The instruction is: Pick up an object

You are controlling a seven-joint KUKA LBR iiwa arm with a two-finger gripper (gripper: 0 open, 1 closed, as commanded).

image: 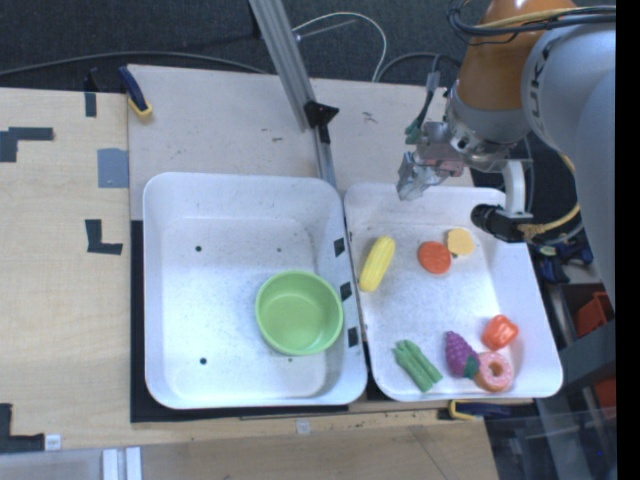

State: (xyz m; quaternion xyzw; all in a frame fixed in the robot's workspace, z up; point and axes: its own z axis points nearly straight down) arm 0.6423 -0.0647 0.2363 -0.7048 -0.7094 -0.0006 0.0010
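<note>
The gripper (413, 185) hung over the right bin's (520, 298) far edge, beyond the toy corn (377, 263); its state couldn't be told.

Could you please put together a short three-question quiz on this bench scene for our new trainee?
1. True or false: the green bowl sits in the left bin.
2. Which item lies nearest the gripper? A) pink donut B) yellow corn C) purple grapes
3. Fill in: the green vegetable lies near the ____ edge of the right bin, as the camera sees it.

Key: 1 true; 2 B; 3 bottom.
</note>
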